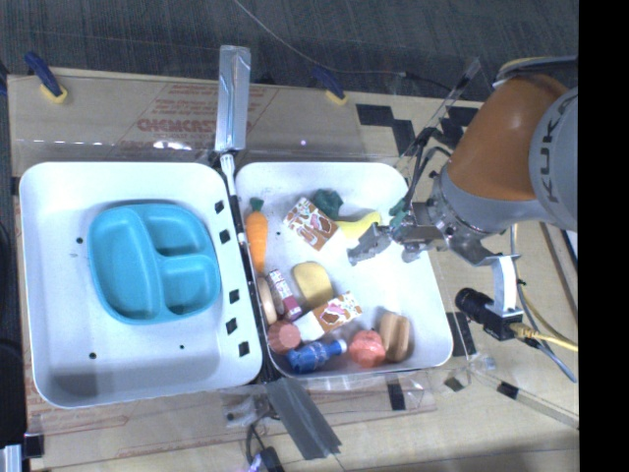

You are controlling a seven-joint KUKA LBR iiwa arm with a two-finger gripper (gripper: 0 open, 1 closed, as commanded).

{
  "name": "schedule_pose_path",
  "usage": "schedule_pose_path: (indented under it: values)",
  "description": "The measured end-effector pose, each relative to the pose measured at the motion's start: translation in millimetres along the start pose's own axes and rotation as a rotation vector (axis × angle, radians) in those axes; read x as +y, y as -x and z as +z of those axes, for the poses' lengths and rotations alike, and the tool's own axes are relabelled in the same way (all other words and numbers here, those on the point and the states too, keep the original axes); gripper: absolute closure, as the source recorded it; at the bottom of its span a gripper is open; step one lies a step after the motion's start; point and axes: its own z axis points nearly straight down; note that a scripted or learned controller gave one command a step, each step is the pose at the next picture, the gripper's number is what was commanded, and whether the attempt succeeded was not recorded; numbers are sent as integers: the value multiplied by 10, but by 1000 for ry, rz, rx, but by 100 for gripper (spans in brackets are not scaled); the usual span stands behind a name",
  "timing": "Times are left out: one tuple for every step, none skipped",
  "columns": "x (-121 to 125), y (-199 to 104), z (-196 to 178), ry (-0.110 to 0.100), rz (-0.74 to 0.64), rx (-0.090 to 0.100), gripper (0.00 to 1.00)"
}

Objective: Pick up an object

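Observation:
The right bin (418, 293) holds a jumble of toy food: an orange carrot (257, 236) along its left wall, a small printed carton (310, 222), a dark green piece (328, 202), a yellow banana (355, 228), a yellow block (313, 281), a blue bottle (316, 355), a pink-red ball (367, 346) and a hot dog (395, 332). My gripper (370, 245) hangs over the bin's upper right part, just right of the banana and slightly below it. Nothing shows between its fingers, which look spread apart.
The left bin (49, 293) holds a blue divided tray (154, 260). A metal post (232, 96) stands at the back between the bins. My arm's orange band (501, 146) and cables (531, 323) lie over the right bin's right edge.

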Motion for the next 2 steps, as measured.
schedule_pose_path:
  values:
    - [681,-131,1504,-8,-183,3,0]
    - [776,-91,1554,1,208,0,0]
